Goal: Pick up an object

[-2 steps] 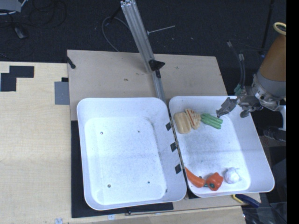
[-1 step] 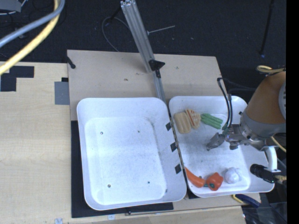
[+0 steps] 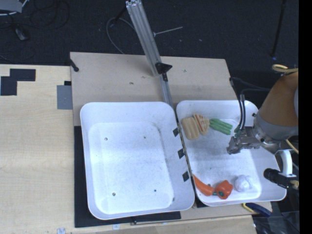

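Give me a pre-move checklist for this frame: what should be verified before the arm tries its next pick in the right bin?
1. Targets present in the right white bin: ok; tan ridged bread-shaped toy, green ridged stick, orange carrot-like piece, red-orange lump, white rounded object.
2. Tool over the right bin: ok.
3. Object between its fingers: cannot tell.
4. Tool lined up over a target: not ok; it hangs above bare floor.
5. Targets away from walls: not ok; the carrot-like piece and red-orange lump lie by the near rim.
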Available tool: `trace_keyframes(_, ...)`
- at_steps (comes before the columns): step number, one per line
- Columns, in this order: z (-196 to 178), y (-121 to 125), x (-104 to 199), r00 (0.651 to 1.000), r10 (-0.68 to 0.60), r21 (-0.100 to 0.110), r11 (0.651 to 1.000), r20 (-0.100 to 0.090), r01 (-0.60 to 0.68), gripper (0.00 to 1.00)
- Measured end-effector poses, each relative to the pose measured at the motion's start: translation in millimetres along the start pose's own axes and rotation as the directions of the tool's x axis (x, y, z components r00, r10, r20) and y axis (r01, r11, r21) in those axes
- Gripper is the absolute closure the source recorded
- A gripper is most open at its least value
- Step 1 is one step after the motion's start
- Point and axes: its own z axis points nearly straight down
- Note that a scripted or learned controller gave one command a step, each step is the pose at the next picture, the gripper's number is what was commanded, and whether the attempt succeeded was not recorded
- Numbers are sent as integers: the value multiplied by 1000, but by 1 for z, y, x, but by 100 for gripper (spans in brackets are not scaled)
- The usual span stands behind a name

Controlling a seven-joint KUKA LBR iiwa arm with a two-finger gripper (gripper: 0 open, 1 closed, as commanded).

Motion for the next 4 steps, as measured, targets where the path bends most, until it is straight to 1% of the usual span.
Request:
trace_keyframes(1, 56, -47, 57, 1000, -3, -1, 1000, 0, 3, 100)
trace_keyframes(2, 55, 43, 70, 1000, -5, -5, 1000, 1, 5, 100)
trace_keyframes(3, -47, 58, 189, 1000, -9, -7, 1000, -2, 9, 100)
trace_keyframes(4, -43, 42, 253, 1000, -6, 0, 1000, 0, 6, 100)
